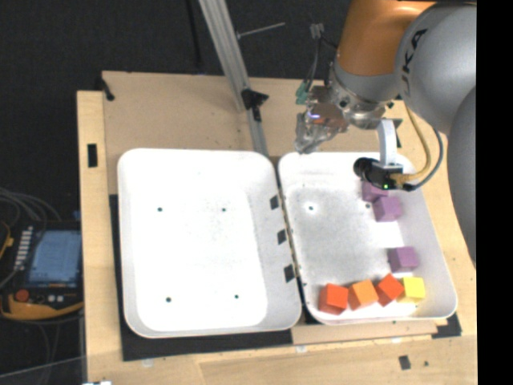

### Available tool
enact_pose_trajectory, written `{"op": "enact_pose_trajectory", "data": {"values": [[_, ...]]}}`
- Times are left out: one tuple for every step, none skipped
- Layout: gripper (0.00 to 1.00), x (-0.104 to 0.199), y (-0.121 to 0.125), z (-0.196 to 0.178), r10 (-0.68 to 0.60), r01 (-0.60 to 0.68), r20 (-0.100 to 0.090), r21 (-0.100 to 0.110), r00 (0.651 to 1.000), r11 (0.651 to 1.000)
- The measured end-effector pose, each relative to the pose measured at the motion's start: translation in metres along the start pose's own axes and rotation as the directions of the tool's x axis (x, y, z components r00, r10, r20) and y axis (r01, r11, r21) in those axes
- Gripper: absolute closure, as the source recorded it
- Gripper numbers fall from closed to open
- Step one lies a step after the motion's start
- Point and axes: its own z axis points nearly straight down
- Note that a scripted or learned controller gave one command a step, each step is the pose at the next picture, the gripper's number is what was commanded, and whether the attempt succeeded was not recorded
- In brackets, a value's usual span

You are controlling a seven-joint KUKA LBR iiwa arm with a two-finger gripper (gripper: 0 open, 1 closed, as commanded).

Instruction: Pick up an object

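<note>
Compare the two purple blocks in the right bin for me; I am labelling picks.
The upper purple block lies near the arm's wrist hardware; the lower purple block lies toward the coloured row. The upper one looks larger and darker; the lower one looks smaller and paler. Both rest near the right bin wall, apart from each other.

Wooden bench point(92, 215) — a pale plywood top bearing two shallow white bins side by side, their inner rims touching. Left bin point(200, 243): a bare, lightly speckled floor. Right bin point(337, 231): coloured blocks on its floor. A dark mat point(200, 345) shows beneath the bins' near edges — flat upon the wood.
</note>
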Motion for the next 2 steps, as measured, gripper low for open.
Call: {"op": "enact_pose_trajectory", "data": {"values": [[1.00,0.041,0.005,0.009,0.000,0.000,0.000,0.001,1.000,1.000],[1.00,0.088,0.008,0.016,-0.001,0.001,0.000,-0.001,1.000,1.000]]}}
